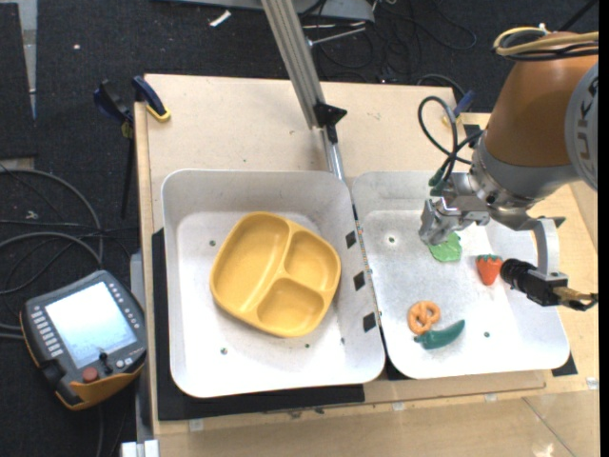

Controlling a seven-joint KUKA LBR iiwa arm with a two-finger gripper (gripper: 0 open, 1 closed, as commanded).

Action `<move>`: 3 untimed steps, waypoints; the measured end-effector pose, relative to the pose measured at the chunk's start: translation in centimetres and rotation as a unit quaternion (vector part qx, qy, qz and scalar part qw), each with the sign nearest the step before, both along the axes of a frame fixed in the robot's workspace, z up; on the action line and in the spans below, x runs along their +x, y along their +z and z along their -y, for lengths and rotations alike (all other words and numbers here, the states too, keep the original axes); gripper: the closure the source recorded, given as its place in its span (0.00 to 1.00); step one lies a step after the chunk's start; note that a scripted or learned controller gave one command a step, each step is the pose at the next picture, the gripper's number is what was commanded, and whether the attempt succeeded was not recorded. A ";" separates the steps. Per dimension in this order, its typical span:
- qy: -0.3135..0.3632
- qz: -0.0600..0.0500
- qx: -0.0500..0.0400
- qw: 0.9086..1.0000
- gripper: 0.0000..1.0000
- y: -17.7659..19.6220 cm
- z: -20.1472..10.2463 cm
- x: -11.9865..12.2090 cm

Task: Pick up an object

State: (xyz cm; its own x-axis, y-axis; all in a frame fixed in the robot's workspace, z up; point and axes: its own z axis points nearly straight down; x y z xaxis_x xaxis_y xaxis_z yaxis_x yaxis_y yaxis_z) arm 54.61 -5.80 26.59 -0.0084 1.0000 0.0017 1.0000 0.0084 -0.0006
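In the right bin [533, 346] lie a light green piece [445, 249], an orange carrot-like toy [489, 269], an orange pretzel [423, 315] and a dark green pepper [441, 334]. My gripper [439, 228] hangs over the bin's back half, its tips right at the light green piece's upper edge. The gripper body hides part of that piece. I cannot tell whether anything sits between the fingers.
The left bin [190, 208] holds a yellow three-compartment plate [276, 273]. A slanted metal pole [303, 69] rises behind the bins. A teach pendant [84, 334] lies off the bench at the left. A black cable connector [531, 282] hangs beside the carrot.
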 end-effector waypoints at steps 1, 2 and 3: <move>0.000 -0.001 0.000 1.000 1.00 -2.0 -5.5 -0.2; 0.000 0.000 0.000 1.000 1.00 -1.9 -10.9 0.5; -0.001 -0.001 0.000 1.000 1.00 -3.2 -15.2 -0.6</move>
